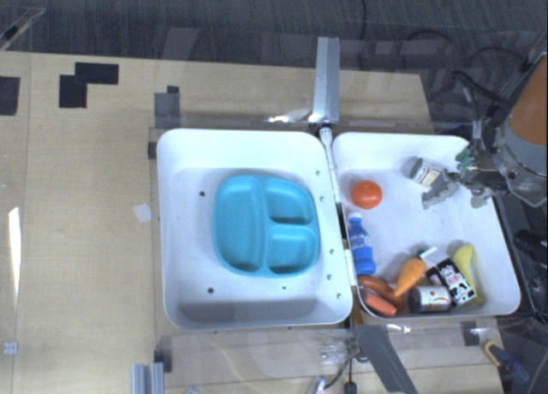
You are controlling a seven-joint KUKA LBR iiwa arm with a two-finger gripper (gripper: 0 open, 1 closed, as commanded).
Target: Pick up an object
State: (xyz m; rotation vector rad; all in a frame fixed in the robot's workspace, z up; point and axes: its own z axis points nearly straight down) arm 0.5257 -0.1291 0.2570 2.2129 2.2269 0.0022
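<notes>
My gripper (456,194) hangs over the upper right of the right bin (488,238), open, with nothing between its fingers. A small grey and tan item (421,170) lies just left of it, close to the left fingertip (434,197). An orange ball (367,194) rests further left. Along the bin's front lie a blue bottle (360,248), a carrot (409,275), a red sausage (378,292), a dark can (431,299), a black-and-white item (452,280) and a yellow banana (463,259).
The left bin (184,212) holds a blue divided plate (265,223). A metal post (327,75) stands behind the wall between the bins. Cables lie on the floor behind the bench and beside the arm (524,131) at right.
</notes>
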